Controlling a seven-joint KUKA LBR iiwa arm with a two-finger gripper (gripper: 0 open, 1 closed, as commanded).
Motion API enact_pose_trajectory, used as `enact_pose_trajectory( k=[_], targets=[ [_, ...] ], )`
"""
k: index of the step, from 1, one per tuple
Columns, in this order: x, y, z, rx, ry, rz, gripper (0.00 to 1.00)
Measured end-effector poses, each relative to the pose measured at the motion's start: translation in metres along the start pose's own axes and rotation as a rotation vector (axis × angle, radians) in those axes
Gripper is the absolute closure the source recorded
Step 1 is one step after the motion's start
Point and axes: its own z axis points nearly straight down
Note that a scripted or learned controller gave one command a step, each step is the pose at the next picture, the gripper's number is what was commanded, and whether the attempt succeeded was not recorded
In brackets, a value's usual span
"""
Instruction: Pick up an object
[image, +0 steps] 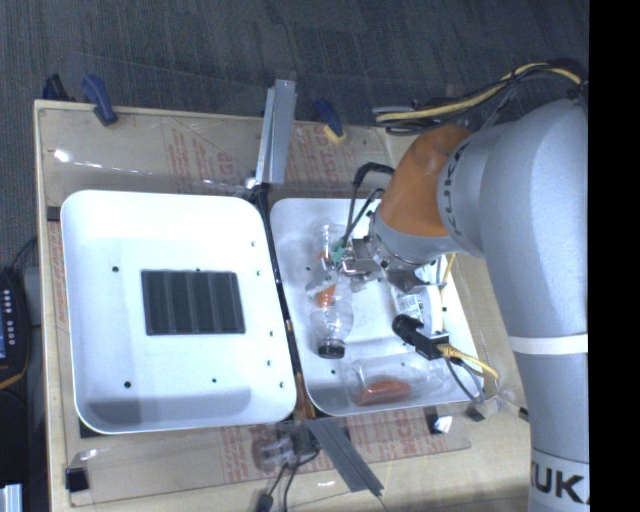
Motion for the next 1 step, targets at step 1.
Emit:
enact_pose_trajectory(
  k=[1],
  targets=[
    [0.0438,0.0194,-0.1562,-0.008,0.000,0.017,1.00]
  ],
)
